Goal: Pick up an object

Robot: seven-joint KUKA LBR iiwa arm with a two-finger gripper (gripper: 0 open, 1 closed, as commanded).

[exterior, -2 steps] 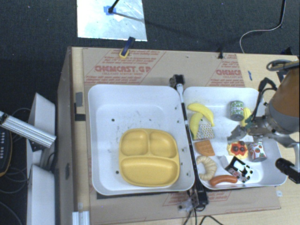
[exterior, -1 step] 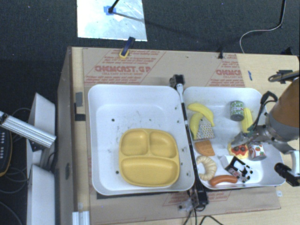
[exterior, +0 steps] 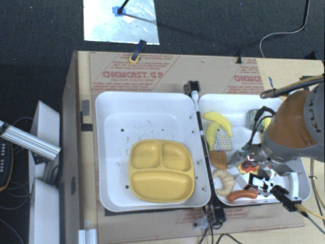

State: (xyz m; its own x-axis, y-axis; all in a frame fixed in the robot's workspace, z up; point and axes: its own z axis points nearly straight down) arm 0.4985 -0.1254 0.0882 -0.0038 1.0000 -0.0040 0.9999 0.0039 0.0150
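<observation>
A grey arm with an orange band reached into the right bin (exterior: 302, 187) of two white bins on the table (exterior: 152, 70). Its gripper (exterior: 256, 173) hung low among the clutter there; whether the fingers were spread or clenched could not be told from above. Taking the gripper as landmark: one orange-red carrot-like piece (exterior: 242, 195) lay just below it, long axis running left to right; one pale ring-shaped toy (exterior: 223, 180) sat just to its left; one brown block (exterior: 219, 159) up-left; two yellow bananas (exterior: 217, 120), possibly one with a wrapper, farther up-left. The left bin (exterior: 117, 111) held one yellow divided plate (exterior: 161, 170).
</observation>
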